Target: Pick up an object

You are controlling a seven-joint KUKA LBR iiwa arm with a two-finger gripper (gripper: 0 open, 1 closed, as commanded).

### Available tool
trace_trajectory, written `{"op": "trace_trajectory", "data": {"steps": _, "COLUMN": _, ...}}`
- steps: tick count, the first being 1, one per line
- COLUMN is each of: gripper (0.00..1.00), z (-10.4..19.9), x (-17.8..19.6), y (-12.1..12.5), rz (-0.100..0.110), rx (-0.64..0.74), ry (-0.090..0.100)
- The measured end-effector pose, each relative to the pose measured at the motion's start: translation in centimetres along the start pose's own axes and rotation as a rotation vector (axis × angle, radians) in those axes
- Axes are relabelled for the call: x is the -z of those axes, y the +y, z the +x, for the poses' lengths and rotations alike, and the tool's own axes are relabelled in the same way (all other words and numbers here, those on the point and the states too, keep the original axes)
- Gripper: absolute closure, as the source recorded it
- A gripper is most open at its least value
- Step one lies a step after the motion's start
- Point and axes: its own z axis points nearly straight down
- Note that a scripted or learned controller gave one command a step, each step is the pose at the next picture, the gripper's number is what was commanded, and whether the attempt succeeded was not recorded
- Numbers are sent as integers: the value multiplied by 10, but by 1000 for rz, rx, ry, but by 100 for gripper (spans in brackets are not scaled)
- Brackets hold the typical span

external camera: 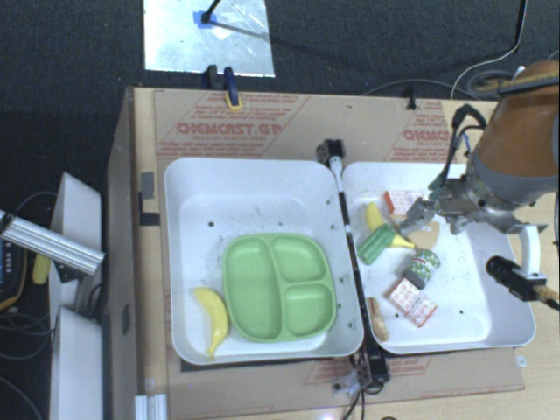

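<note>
In the right bin (490,322) lie several small objects: a red-and-white box (400,201) at the back, a yellow banana-shaped piece (381,221), a green cucumber-like piece (374,246), a tan flat piece (426,234), a small dark can (424,266), a second red-and-white box (411,300) and a tan bread-like piece (378,318) by the front left wall. My gripper (417,215) hangs low over the back half of this bin, just right of the yellow piece and above the tan piece. Nothing shows held in it.
The left bin (201,191) holds a green divided plate (280,287) and a yellow banana (213,318) at its front left. A black divider clip (332,151) sits between the bins at the back. The grey-and-orange arm (521,147) covers the right bin's back right corner.
</note>
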Motion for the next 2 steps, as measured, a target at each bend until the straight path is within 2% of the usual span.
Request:
{"op": "trace_trajectory", "data": {"steps": 1, "gripper": 0, "z": -49, "x": -86, "y": -3, "rz": 1, "rx": -2, "ry": 0}}
{"op": "trace_trajectory", "data": {"steps": 2, "gripper": 0, "z": -36, "x": -146, "y": -4, "rz": 0, "rx": -2, "ry": 0}}
